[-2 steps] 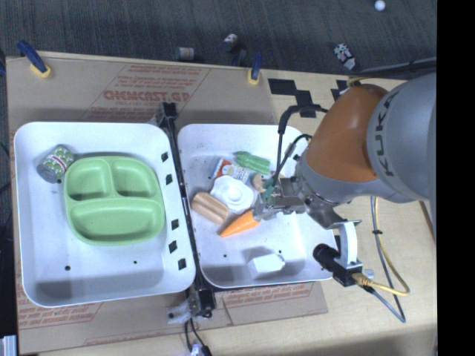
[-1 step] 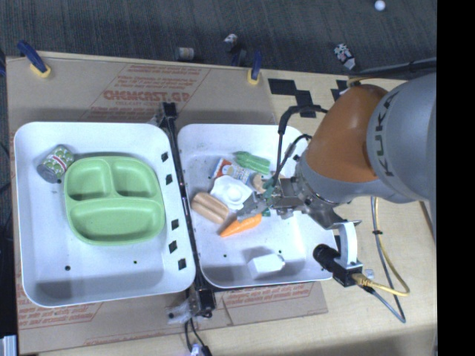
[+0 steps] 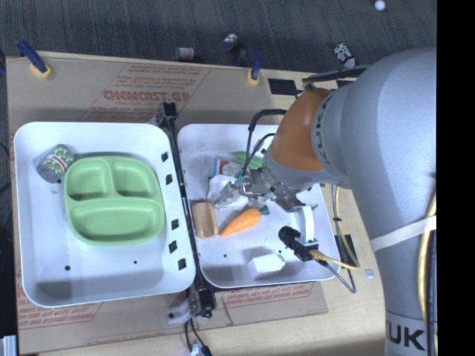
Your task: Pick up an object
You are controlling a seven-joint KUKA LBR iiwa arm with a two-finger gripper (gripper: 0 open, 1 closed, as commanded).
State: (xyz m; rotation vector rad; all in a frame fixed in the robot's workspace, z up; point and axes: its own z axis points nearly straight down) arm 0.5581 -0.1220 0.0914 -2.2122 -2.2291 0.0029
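From above, the grey arm (image 3: 386, 162) with its orange band (image 3: 297, 136) reaches in from the right over the right-hand bin (image 3: 223, 273) — its tool (image 3: 249, 191) is low among the clutter near the bin's middle, and whether it is open, closed or gripping anything cannot be told at this angle. Just below the tool lies a carrot (image 3: 241, 222), tilted, with a tan block (image 3: 203, 219) beside it at the bin's left wall. A crumpled clear wrapper (image 3: 220, 189) sits just left of the tool, and a small white block (image 3: 266, 263) rests near the bin's front edge. In the left-hand bin (image 3: 44, 288), a green divided plate (image 3: 113, 199) lies flat — a crushed can (image 3: 54, 162) touches its upper left corner. Both bins stand on a cardboard-covered counter (image 3: 133, 87).
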